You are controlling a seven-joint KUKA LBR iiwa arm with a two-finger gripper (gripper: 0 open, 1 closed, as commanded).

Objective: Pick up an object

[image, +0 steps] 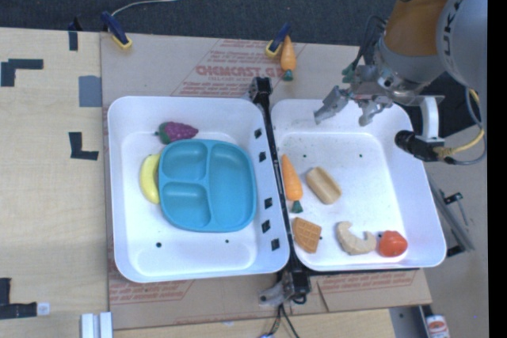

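the gripper [348,112] hangs above the far edge of the right bin [412,194], its two fingers spread apart and with nothing between them. in this bin lie a toy carrot [291,180] by the left wall, a bread roll [323,184] just beside it, a waffle piece [306,233], a pale curved piece [354,240] and a tomato [391,244] near the front. the left bin [127,194] holds a blue divided plate [207,186], with a banana [150,178] touching its left side and purple grapes [177,131] behind it.
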